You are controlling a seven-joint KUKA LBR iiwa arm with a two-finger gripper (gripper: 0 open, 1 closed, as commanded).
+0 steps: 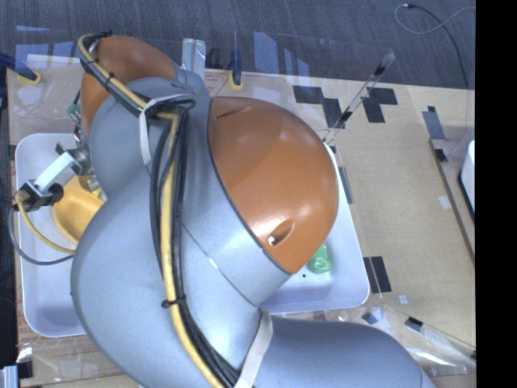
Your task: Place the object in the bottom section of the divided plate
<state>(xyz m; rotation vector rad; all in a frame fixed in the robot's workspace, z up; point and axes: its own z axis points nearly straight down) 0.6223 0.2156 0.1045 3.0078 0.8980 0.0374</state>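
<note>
arm (202, 241) covers most of both bins; yellow plate (77, 208) in left bin (36, 297), possibly divided; green object (321, 262) in right bin (349, 285); pincer state cannot be told.

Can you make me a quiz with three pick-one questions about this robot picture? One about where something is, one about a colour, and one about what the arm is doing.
1. Where is the little green thing?
A. In the right-hand bin
B. On the plate
C. On the carpet

2. What colour is the plate?
A. Blue
B. Yellow
C. Red

3. How is the arm placed?
A. Parked off the bench
B. Lying on the carpet
C. Stretched over both bins

Answers:
1. A: the green thing lies near the right-hand bin corner.
2. B: the plate in the left-hand bin is yellow.
3. C: the arm covers much of both.
</note>
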